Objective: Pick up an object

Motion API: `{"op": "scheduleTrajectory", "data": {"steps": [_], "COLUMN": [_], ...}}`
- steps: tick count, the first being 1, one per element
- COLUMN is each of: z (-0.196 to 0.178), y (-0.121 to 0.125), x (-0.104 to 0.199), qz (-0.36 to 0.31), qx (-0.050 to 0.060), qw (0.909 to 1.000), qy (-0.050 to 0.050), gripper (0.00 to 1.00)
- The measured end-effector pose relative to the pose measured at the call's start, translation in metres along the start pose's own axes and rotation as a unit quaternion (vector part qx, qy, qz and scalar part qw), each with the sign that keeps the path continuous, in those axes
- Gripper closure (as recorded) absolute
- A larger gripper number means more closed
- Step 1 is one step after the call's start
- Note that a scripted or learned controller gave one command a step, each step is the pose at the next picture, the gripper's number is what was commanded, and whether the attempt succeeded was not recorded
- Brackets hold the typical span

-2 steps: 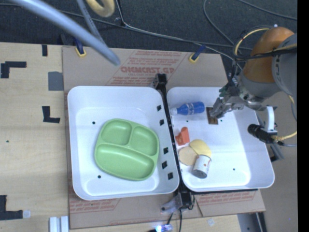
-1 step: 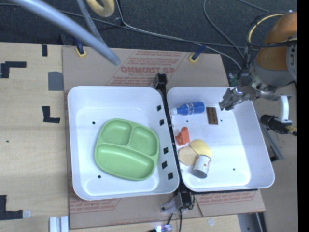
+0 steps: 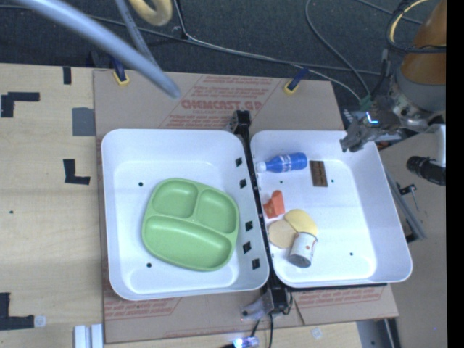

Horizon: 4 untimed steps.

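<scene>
- The blue bottle [image 3: 284,163] lies on its side in the right bin [image 3: 370,216], near that bin's far-left corner; its long axis runs roughly left to right across the view, cap end toward the divider between the bins.
- Just right of the bottle lies a small brown block [image 3: 318,173], its long side running away from the camera, so crosswise to the bottle.
- Nearer the camera than the bottle, against the bin's left wall, sit an orange piece [image 3: 273,206], a yellow round piece [image 3: 300,221] over a tan disc [image 3: 280,233], and a small can [image 3: 302,250], tipped and touching the yellow piece.
- The end effector [image 3: 353,140] hangs over the far-right edge of the right bin, well apart from all of these; the bottle lies to its left, the brown block between the two.
- Whether its grasping parts stand apart or together I cannot tell; nothing is seen held.
- Judged from here, the block is the nearest pick, the bottle next.
- The left bin [image 3: 119,194], beyond the bottle's cap end, holds a green divided plate [image 3: 192,223].
</scene>
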State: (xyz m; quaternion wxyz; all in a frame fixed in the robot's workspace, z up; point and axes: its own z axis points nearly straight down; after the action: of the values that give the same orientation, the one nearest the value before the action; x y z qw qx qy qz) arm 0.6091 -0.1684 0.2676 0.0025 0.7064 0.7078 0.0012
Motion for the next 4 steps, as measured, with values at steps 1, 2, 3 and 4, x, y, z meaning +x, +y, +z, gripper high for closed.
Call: {"op": "scheduleTrajectory", "data": {"steps": [1,2,3,4], "z": [0.007,0.003,0.02,0.035], "y": [-0.004,0.0,0.013,0.012], "x": [0.058,0.111,0.166,0.218], "qz": [-0.002,-0.002,-0.002,-0.002], "qx": [0.003,0.003,0.004,0.004], "qw": [1.0,1.0,1.0,1.0], "qy": [0.002,0.001,0.001,0.001], "gripper": [1.0,1.0,1.0,1.0]}}
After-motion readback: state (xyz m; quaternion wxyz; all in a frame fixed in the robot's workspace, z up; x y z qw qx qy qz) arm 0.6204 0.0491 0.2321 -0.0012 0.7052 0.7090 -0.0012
